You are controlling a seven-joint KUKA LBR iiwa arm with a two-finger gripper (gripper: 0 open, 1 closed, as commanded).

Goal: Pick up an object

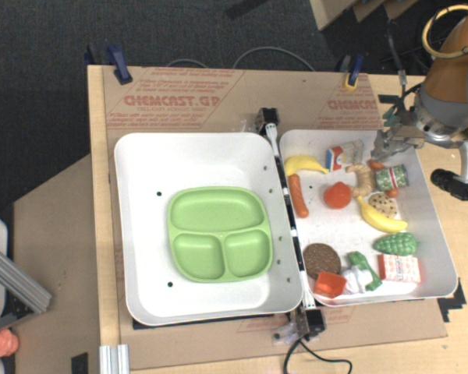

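Two bananas (306,164) (381,219), one tomato (337,195), one tray (218,234).

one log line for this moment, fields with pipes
arm: over right bin back corner | gripper: low by small can | tomato: untouched | green tray: left bin

Grey arm from the right, orange-banded wrist, tool (388,142) lowered — grip seemingly unreadable

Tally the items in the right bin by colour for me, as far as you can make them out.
Yellow: 2, banana and banana
Red or orange: 4, sausage, tomato, wedge, carton
Green: 3, can, bumpy piece, small piece
Brown: 2, patty, cookie
Total: 11; pieces beneath the gripper uncounted.
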